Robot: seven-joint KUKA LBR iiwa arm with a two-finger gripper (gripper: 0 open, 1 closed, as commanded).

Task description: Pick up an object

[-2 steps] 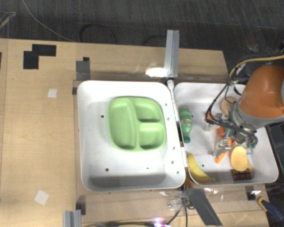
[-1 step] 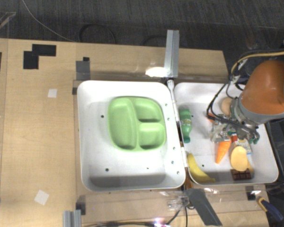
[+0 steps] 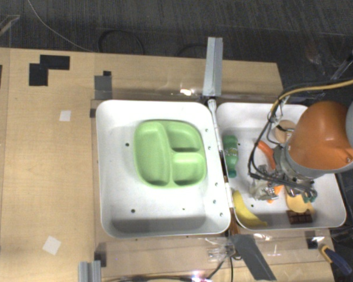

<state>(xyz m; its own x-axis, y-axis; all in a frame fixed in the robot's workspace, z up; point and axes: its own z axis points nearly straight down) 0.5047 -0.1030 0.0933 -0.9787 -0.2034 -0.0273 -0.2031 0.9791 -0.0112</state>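
The left bin (image 3: 115, 157) has open white floor around a glossy green divided tray (image 3: 167, 153). Right of that tray, the right bin (image 3: 241, 119) is crowded — arm (image 3: 322, 138) over its middle, gripper (image 3: 276, 188) low; finger state unreadable. Curved yellow banana (image 3: 244, 211) hugs its near-left edge, green bottle (image 3: 230, 154) its left wall.

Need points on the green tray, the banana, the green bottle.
green tray (image 3: 165, 154): camera view, left compartment.
banana (image 3: 242, 210): camera view, mid curve.
green bottle (image 3: 230, 153): camera view, body.
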